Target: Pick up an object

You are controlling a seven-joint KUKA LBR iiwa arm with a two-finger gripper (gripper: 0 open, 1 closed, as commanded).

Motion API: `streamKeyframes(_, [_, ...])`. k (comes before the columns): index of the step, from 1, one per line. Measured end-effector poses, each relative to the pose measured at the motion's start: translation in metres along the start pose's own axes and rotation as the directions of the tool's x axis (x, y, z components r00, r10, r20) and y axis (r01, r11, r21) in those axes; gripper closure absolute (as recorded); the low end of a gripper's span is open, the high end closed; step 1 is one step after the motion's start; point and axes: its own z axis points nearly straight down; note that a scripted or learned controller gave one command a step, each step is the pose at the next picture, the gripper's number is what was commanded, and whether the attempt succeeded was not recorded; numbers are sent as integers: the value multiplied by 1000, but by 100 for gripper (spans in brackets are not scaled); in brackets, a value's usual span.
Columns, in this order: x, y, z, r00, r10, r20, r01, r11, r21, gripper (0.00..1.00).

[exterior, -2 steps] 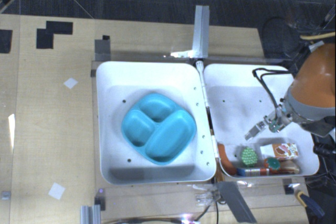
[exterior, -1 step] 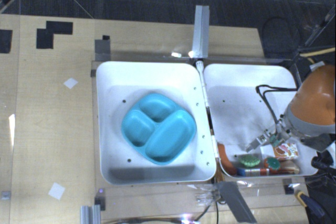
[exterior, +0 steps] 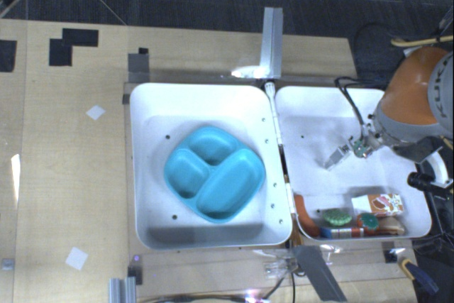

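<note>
My gripper (exterior: 335, 157) hangs over the middle of the right bin (exterior: 312, 117), reaching in from the right below the orange-banded wrist (exterior: 418, 92). Nothing shows in it, and the bin floor under it is bare. Along the right bin's front edge lies a cluster of small objects: a white and red carton (exterior: 381, 204), a green round piece (exterior: 338, 216), a brown curved piece (exterior: 301, 211) and a thin multicoloured stick (exterior: 358, 230). The gripper is well apart from them, up and to the left of the carton.
A blue three-compartment plate (exterior: 215, 174) lies in the left bin (exterior: 152, 117). A metal post (exterior: 272, 42) stands behind the wall where the bins meet. Black cables (exterior: 351, 99) run along the right bin's back.
</note>
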Motion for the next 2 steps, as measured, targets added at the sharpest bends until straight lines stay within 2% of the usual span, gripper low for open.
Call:
streamKeyframes(1, [89, -41, -3, 986, -169, -1, 169, 986, -2, 0])
streamKeyframes(2, [42, -2, -1, 988, -156, 2, 156, 988, -2, 0])
